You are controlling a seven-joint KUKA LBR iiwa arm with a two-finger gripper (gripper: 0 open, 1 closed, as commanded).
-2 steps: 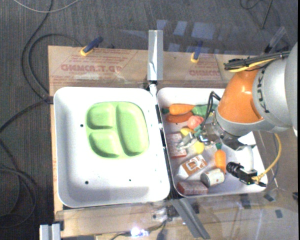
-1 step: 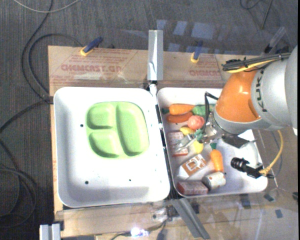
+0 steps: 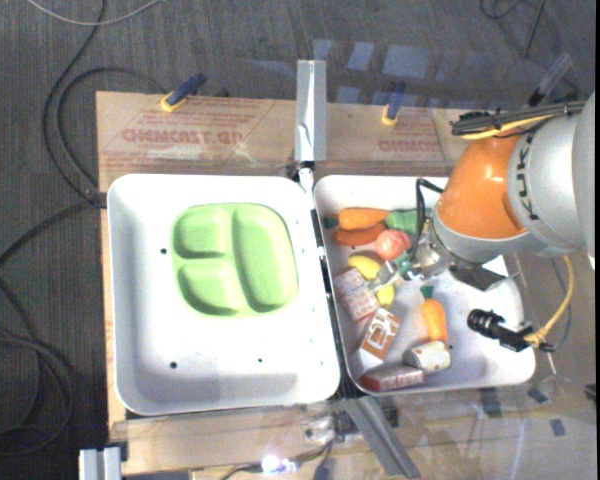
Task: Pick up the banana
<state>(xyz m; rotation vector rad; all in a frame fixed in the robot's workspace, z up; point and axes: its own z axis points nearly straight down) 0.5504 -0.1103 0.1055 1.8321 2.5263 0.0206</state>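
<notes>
Banana in right bin, arm low just beside it

overhead, slanted down, both bins

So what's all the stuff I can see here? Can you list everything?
white bins: 2, white, side by side on the bench
divided tray: 1, green, inside the left bin
banana: 1, yellow, right bin, just left of the pincer
carrots: 3, orange, two at the right bin's top left, one lower middle
round pink fruit: 1, pink-red, beside the top carrots
small boxes: about 3, red and white, lower left of the right bin
clamps: 2, yellow and blue, bench's far edge
arm: 1, grey with orange band, over the right bin
pincer: 1, dark, low beside the banana
</notes>
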